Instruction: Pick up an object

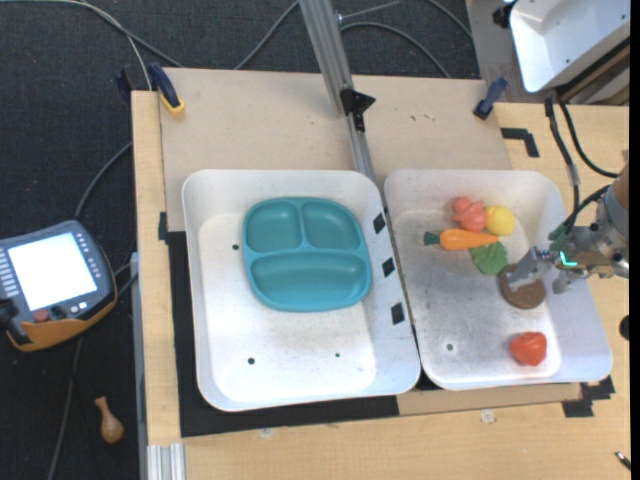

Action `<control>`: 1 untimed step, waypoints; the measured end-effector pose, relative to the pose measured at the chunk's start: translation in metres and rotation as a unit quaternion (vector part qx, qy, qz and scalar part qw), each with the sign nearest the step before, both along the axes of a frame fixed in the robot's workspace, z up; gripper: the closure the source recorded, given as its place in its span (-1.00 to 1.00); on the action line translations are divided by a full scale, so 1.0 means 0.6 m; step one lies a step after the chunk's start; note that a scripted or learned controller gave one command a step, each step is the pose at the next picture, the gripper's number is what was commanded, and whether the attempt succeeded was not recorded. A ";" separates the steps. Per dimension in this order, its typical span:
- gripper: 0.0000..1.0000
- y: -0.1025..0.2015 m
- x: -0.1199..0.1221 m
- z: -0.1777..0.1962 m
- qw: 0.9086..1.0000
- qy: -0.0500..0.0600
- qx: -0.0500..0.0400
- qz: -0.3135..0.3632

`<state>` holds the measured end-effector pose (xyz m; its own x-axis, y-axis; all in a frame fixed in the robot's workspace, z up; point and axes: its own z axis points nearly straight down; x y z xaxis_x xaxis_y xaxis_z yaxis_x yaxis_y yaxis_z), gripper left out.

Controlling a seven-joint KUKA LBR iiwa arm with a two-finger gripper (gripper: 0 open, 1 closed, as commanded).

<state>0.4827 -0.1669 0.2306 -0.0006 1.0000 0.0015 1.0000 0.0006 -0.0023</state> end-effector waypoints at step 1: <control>-1.00 0.000 0.001 0.001 1.000 -0.001 0.000 0.000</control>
